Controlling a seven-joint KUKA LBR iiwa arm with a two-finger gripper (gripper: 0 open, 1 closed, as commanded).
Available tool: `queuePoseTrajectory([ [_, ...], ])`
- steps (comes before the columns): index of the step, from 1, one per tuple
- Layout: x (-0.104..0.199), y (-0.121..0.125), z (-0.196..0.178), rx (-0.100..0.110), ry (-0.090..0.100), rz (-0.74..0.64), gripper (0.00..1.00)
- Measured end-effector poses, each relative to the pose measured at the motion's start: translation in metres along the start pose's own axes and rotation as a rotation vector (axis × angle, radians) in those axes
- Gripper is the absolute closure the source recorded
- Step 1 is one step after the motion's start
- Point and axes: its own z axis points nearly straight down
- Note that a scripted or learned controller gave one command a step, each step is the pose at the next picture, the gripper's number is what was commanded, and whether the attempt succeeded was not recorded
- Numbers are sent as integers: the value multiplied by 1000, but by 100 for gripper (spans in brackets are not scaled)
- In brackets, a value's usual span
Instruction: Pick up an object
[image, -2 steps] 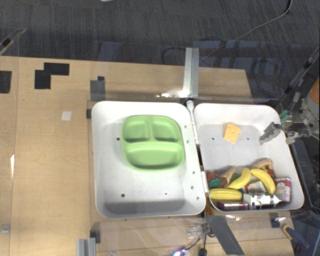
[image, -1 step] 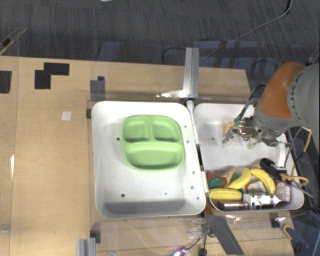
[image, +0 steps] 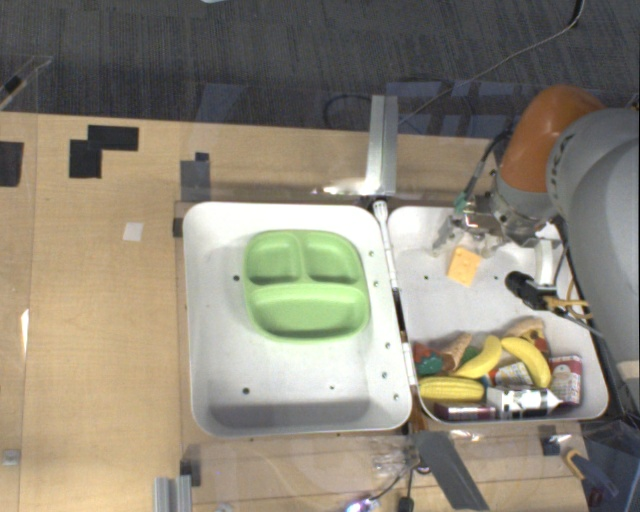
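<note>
A small yellow-orange cheese-like wedge (image: 464, 267) lies on the floor of the right bin (image: 425, 285), toward its far side, just below the gripper (image: 470, 222). The gripper hangs over that far end, under the arm's orange band (image: 545, 135); I cannot tell whether its jaws are released or clenched. At the bin's near end sit 2 bananas (image: 505, 355), an ear of corn (image: 450, 389) and a marker pen (image: 525, 402). The left bin (image: 215, 300) holds a green divided plate (image: 303, 283).
</note>
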Motion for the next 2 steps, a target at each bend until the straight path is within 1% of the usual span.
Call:
queuePoseTrajectory([
  [1,2,3,-14,-9,-1,-10,100],
  [2,8,-19,-32,3,0,-119,100],
])
